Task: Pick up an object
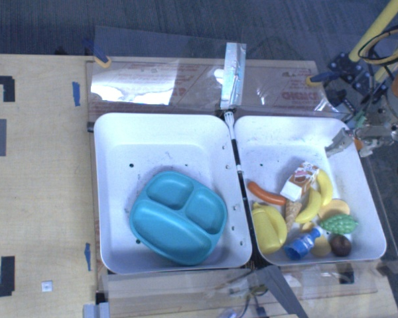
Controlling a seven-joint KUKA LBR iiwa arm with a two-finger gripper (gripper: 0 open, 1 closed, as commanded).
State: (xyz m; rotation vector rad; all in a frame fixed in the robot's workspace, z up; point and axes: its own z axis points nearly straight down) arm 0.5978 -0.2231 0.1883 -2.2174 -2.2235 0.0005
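Near edge of right bin (368, 177) has the pile: blue bottle (301, 244), dark plum-like piece (341, 245), green bumpy piece (338, 224), yellow pepper-like block (268, 228). Just behind those: bananas (316, 197), an orange sausage (267, 193), a small brown-and-white packet (300, 179). Left bin (119, 144) has a teal divided tray (178, 216), upside up, tilted toward the front. Gripper (341, 141) sits over the right bin's far right rim, nothing visibly in it; finger gap can't tell.

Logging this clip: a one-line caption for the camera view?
Gripper at right bin's far corner, above toy food; blue tray in left bin.
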